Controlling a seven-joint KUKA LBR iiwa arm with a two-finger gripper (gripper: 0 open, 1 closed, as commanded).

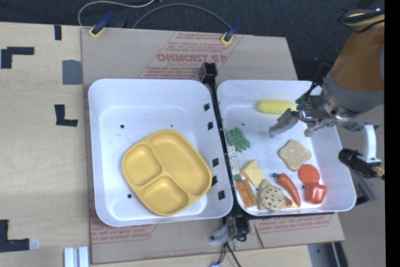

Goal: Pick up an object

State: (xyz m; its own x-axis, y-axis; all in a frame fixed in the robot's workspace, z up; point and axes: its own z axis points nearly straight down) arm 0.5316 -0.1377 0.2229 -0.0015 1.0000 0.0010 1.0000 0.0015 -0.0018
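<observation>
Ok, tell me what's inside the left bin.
The left bin holds one yellow divided tray, its three compartments bare. Whatever lies beneath the tray is covered.

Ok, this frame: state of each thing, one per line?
end effector: open, holding nothing, above the right bin.
yellow tray: right side up in the left bin.
corn: lying flat, beside the end effector.
bread slice: flat.
carrot: lying among the front-corner pile.
</observation>
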